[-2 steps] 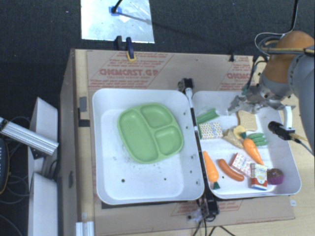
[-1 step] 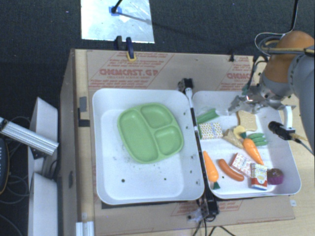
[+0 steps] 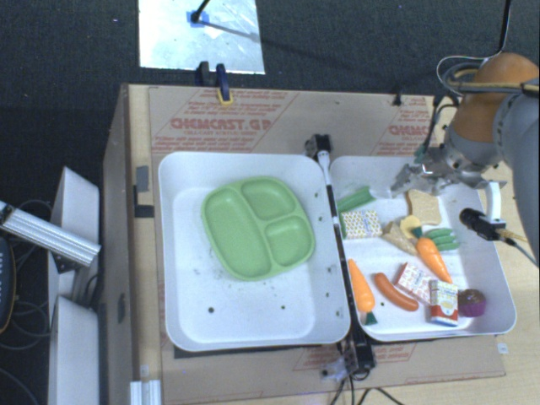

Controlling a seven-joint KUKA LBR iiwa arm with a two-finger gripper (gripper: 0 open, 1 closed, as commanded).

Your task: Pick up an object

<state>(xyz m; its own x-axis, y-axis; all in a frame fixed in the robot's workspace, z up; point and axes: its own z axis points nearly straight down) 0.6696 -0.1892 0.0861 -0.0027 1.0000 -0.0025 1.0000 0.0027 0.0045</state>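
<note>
RIGHT BIN, BACK EDGE: The KUKA arm [image 3: 516, 137], reaching in from the right, holds its gripper [image 3: 418, 177] low over the rear of the right bin [image 3: 499, 315], just above a toast slice [image 3: 424, 208]. From this angle can't tell whether the gripper is wide or narrow.

The toy food lies in the right bin. A green pea pod [image 3: 354, 198] sits at back-left near the divider, w/ a patterned block [image 3: 361, 224] just in front of it. A yellow piece [image 3: 411, 224] touches the toast's front edge, & a tan piece [image 3: 399, 240] lies just beside that. A leafy carrot [image 3: 435, 258] lies at a slant mid-bin, right of the tan piece.

Toward the front, a plain carrot [image 3: 361, 286] runs along the left wall, w/ a red sausage [image 3: 396, 292] near it. A red-&-white carton [image 3: 413, 278] lies just behind the sausage. A second carton [image 3: 443, 304] is to its right, touching a purple item [image 3: 472, 302] near the front-right corner.

The left bin [image 3: 181, 315] carries a green divided plate [image 3: 257, 226] w/ 3 compartments, set askew at center. Both bins rest side by side on a brown printed sheet [image 3: 245, 121] covering the desk [image 3: 439, 380].
</note>
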